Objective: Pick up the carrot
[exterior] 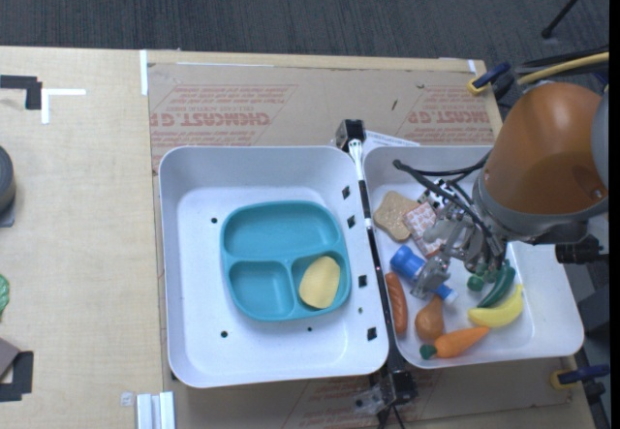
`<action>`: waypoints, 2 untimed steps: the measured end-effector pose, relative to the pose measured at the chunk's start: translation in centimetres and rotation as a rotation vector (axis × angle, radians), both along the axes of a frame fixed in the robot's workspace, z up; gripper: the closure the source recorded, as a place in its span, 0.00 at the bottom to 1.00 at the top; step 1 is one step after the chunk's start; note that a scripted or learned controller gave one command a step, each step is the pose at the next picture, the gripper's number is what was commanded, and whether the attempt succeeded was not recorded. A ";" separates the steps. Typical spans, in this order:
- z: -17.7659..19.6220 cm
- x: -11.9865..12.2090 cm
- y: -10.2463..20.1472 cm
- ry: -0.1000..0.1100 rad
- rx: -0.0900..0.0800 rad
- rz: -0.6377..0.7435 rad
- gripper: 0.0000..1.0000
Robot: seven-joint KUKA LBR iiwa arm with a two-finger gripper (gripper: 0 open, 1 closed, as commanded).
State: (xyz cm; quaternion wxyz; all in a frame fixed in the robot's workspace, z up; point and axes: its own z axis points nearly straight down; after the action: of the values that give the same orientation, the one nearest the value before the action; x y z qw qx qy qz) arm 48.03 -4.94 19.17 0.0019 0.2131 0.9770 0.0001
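The carrot (459, 341), orange with a small green tip at its left end, lies along the front wall of the right bin (552, 340). My gripper (434, 274) hangs over the middle of that bin, above and slightly left of the carrot, close to a blue bottle (411, 263). Nothing shows in its grasp. The grey wrist and the orange band (547, 151) cover the bin's back right part.
Around the carrot lie a brown pear-shaped piece (430, 319), a red sausage (397, 302), a banana (501, 309) and a green piece (500, 284). A bread slice (392, 213) and a pink packet (420, 219) sit farther back. The left bin (189, 321) holds a teal tray (262, 243) with a yellow item (321, 282).
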 end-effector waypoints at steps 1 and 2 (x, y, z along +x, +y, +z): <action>0.0 0.0 2.2 -0.001 0.000 0.370 0.00; 0.0 0.0 -0.2 -0.002 -0.002 0.663 0.00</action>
State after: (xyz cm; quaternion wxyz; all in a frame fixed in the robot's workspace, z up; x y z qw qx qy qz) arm 47.99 -5.10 19.20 0.0029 -0.1166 0.9932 0.0001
